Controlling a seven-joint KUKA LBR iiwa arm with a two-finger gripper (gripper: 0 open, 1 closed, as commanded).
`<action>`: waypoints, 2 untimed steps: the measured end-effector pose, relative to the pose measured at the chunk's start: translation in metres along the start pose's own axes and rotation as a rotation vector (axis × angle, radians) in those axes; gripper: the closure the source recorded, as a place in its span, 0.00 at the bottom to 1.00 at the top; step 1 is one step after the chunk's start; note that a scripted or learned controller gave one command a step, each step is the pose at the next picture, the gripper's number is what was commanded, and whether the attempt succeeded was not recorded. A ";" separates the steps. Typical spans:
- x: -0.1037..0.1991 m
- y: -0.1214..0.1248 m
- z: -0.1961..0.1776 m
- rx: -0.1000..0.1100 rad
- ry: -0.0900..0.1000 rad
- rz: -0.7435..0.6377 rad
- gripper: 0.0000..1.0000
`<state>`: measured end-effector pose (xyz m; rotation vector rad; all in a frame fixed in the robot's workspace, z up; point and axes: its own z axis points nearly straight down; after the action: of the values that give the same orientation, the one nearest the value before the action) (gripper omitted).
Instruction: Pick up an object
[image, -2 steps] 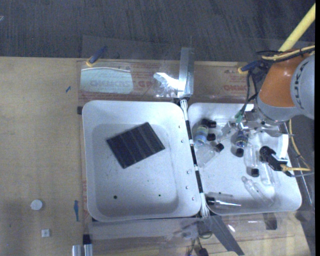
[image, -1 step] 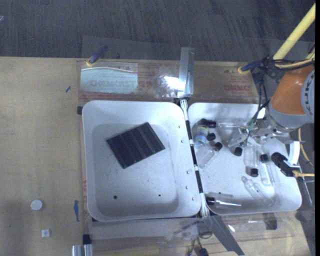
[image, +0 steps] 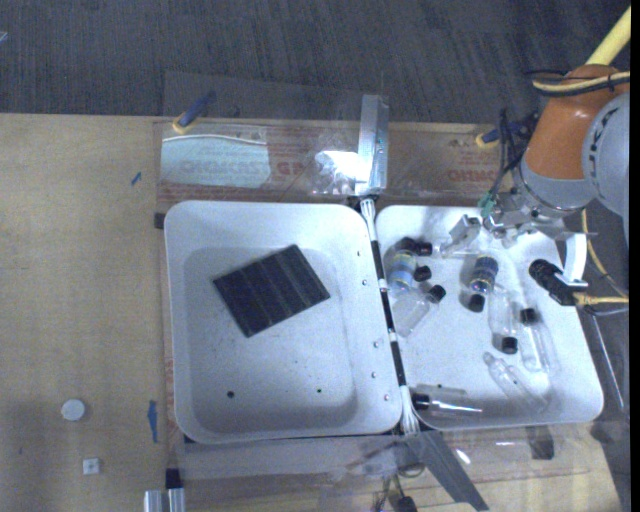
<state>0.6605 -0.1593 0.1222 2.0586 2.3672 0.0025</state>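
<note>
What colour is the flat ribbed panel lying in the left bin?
Black, or very dark grey: the ribbed panel, seen best in the camera view.

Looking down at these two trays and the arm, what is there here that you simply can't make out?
- The tool, camera view: the arm's wrist covers it, so its grip is unreadable.
- The small vials in the right bin: clear bodies blur into the white floor, so their count is uncertain.
- The dark ribbed panel in the left bin: too small to identify.
- The arm: cut off by the right edge.
</note>
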 end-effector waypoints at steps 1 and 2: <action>-0.035 -0.041 0.035 0.000 0.006 0.010 0.00; -0.036 -0.039 0.023 -0.005 0.003 0.010 1.00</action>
<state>0.6265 -0.2003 0.0989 2.0690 2.3564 0.0112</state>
